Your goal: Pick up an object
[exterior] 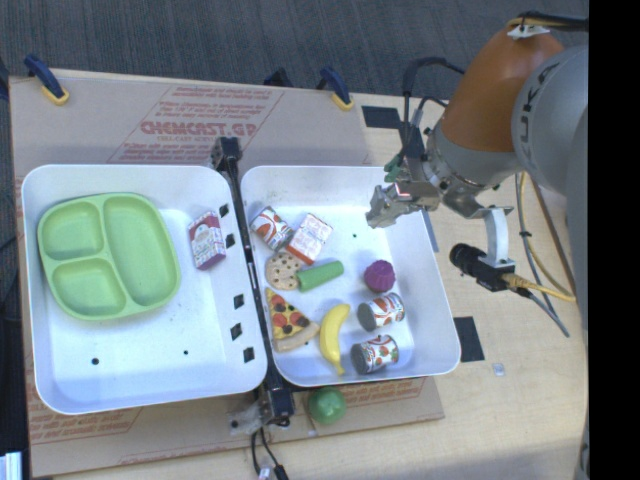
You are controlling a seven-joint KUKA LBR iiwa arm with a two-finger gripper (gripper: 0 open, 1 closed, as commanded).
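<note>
My gripper [385,211] hangs over the upper right part of the right bin [425,268], above bare white floor. Nothing shows between its fingers. Below and left of it lie a purple round fruit [378,275], a green cucumber-like piece [319,274], a small red and white carton [309,237], a can [269,227], a cookie [282,270], a pizza slice [288,319], a banana [332,336] and two more cans [381,311] [374,354].
The left bin [140,368] holds a green divided plate [106,255] and a small red carton [206,240]. A green ball [325,405] sits outside the bins at the front. Clamps [338,88] hold the cardboard base at the back.
</note>
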